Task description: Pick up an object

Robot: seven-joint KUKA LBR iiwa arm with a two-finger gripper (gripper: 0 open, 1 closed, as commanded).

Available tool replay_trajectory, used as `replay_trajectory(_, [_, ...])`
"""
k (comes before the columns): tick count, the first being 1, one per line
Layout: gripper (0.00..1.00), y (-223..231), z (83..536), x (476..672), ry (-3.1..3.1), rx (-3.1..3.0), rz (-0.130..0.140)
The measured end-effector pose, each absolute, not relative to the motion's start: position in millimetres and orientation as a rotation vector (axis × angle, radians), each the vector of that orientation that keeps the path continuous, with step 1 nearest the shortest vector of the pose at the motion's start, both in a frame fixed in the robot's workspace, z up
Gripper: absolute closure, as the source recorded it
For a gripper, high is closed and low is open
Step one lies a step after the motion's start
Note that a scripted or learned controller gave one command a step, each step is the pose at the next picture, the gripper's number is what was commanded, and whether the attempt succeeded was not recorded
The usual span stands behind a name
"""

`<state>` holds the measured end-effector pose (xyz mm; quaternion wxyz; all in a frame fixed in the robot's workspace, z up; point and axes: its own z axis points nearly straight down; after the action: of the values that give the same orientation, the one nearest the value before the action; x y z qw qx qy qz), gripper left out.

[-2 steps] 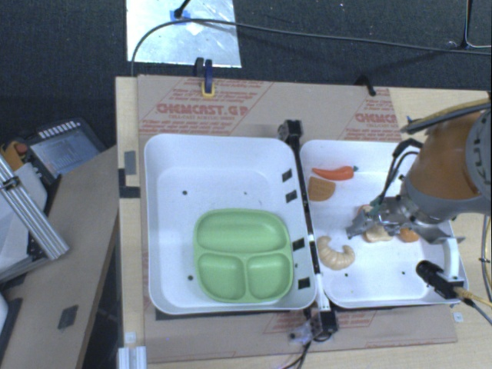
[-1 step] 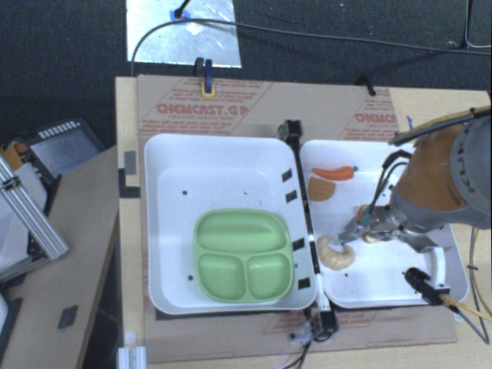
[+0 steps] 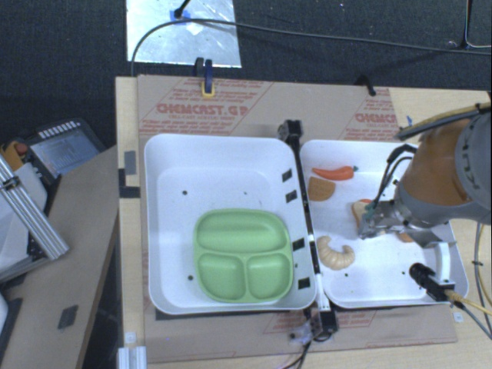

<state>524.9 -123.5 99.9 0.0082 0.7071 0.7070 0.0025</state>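
Observation:
The right bin (image 3: pixel 384 294) holds several food toys. An orange carrot (image 3: pixel 333 173) with a green tip lies near the bin's far wall, and a tan rounded piece (image 3: pixel 320 190) sits just below it. A pale curved croissant-like piece (image 3: pixel 336 253) rests near the bin's left wall. A tan bread-like piece (image 3: pixel 360 208) lies mid-bin, partly hidden by my gripper (image 3: pixel 371 224), which is down at its right edge. The arm reaches in from the right and covers the bin's right part.
The left bin (image 3: pixel 165 206) holds a green divided plate (image 3: pixel 242 254) in its near half. A black divider strip (image 3: pixel 300 206) runs between the two bins. Both bins sit on cardboard (image 3: pixel 231 106), with a side table at the left.

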Motion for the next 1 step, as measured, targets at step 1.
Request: replay_trajectory(1, [1.00,-120.5,159.9,534.9,2.222,2.212,0.007])
